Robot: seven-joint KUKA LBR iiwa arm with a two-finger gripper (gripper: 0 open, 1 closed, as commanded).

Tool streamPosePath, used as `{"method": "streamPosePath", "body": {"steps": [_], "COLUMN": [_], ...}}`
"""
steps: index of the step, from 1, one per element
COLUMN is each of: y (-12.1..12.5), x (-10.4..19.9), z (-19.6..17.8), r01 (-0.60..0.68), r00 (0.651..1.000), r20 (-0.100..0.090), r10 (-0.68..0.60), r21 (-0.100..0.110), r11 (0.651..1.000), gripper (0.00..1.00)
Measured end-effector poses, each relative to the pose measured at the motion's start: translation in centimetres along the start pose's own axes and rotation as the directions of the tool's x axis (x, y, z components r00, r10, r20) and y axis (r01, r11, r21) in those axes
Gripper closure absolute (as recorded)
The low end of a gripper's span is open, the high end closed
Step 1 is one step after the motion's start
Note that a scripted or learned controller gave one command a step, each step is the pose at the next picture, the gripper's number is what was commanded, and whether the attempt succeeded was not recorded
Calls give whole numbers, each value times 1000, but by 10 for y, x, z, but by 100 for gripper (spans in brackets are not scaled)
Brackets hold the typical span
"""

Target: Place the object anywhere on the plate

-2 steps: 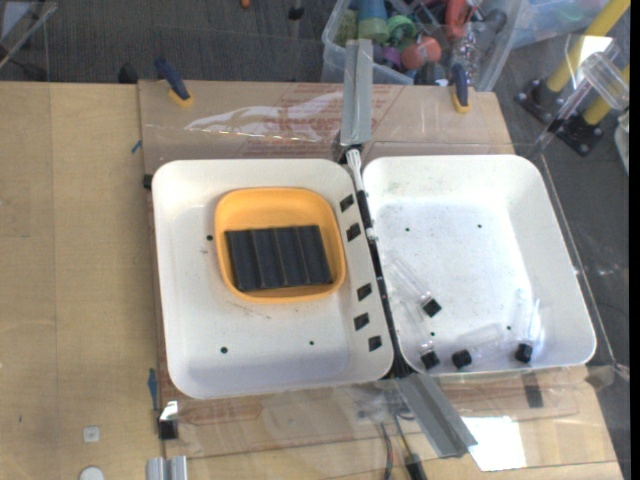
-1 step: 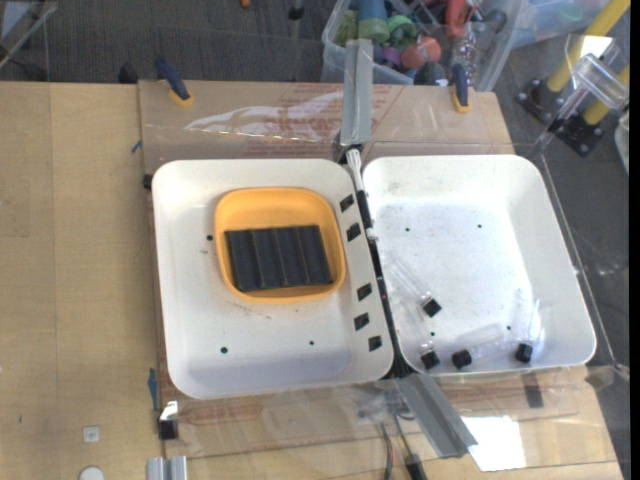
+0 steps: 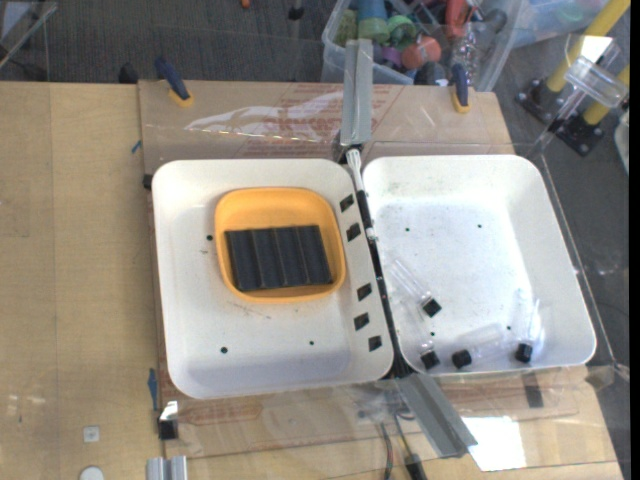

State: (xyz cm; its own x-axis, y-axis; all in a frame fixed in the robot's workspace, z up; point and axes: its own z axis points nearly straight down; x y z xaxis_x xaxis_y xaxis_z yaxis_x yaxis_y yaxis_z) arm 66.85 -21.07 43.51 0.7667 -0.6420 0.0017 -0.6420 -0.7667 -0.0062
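1. Bench (image 3: 70, 268): pale wood, carrying both bins. From my seat I log bare board all down the 9 o'clock side and a strip along 6 o'clock.

2. Left bin (image 3: 190, 298): shallow, white, rounded corners. It holds the plate and the object. There is open white floor on every side of the plate, widest toward 6 o'clock and 9 o'clock.

3. Right bin (image 3: 470, 198): same make, touching the left bin along a dark seam. The floor is speckled. The upper half, toward 12 o'clock, is bare. The loose items gather at 6 o'clock.

4. Clear tote (image 3: 430, 18): off the bench at 1 o'clock, packed with coloured toys.

5. Plate (image 3: 275, 203): orange, squarish with rounded corners, sitting a little toward 12 o'clock of the left bin's middle and apart from every wall.

6. Object (image 3: 278, 258): a black ribbed slab lying flat on the plate. It fills most of the well, and its 6 o'clock edge reaches the plate's rim. I count it as resting on the plate.

7. Black tabs (image 3: 362, 320): a row down the left bin's 3 o'clock wall.

8. Small black pieces (image 3: 461, 359): several in the right bin. One sits near the middle, and the rest are along the 6 o'clock wall, apart from one another. Faint clear plastic bits lie among them. I cannot tell what they are.

9. Blue clamps (image 3: 176, 88): on the bench's far edge, at 11 and 1 o'clock.

10. End effector: opening and load, I cannot tell.
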Motion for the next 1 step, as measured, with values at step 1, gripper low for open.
{"method": "streamPosePath", "body": {"steps": [1], "y": [-2], "x": [-1], "z": [0], "r01": [61], "r00": [998], "r20": [0], "r10": [-61], "r21": [0], "r11": [998], "gripper": [100]}}
